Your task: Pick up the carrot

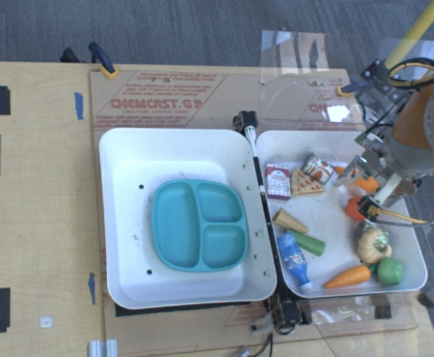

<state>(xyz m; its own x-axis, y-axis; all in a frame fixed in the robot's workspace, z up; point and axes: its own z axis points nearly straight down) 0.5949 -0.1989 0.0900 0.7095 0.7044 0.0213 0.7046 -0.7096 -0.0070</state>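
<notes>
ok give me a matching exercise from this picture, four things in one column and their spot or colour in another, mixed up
Things:
1. carrot
2. teal divided plate
3. blue bottle
4. green ball

Descriptions:
A. lies in the left bin
B. orange, near the front edge of the right bin
C. in the right bin's front right corner
D. lies along the right bin's left side, next to a green cylinder

Pairs: 1-B, 2-A, 3-D, 4-C

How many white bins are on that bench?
2. The left bin holds a teal divided plate. The right bin, touching it, holds the carrot and other toy food.
</notes>
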